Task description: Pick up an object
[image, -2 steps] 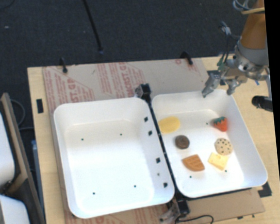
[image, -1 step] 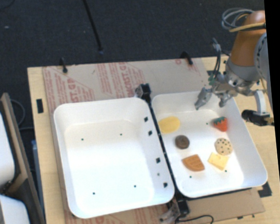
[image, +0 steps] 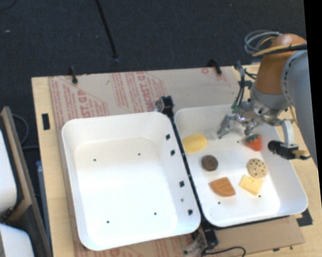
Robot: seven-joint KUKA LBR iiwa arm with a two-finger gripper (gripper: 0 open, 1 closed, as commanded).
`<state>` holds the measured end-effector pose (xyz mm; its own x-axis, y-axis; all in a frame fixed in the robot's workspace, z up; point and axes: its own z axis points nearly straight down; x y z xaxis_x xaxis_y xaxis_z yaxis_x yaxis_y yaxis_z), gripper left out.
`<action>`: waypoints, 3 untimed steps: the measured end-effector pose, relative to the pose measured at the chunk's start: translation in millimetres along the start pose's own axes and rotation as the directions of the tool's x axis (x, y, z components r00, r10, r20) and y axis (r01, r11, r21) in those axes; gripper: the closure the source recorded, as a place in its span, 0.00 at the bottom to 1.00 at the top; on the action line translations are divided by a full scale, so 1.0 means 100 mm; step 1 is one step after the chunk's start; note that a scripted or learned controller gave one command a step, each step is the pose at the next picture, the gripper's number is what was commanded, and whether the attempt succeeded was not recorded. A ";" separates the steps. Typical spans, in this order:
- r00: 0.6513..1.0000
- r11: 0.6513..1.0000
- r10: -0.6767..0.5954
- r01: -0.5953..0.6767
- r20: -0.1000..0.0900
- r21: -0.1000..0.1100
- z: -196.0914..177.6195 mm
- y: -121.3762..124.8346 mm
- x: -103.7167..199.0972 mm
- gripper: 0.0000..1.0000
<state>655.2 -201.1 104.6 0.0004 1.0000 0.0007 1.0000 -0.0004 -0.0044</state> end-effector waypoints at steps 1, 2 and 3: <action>1.000 1.000 0.000 0.000 0.002 -0.005 0.04 0.00 0.00 0.00; 1.000 1.000 0.000 0.001 0.002 -0.007 -0.08 0.01 -0.01 1.00; 1.000 1.000 0.001 -0.001 0.002 -0.010 -0.64 -0.08 -0.02 1.00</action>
<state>647.3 -203.1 168.7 0.0009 1.0000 -0.0017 1.0000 -0.0009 0.0058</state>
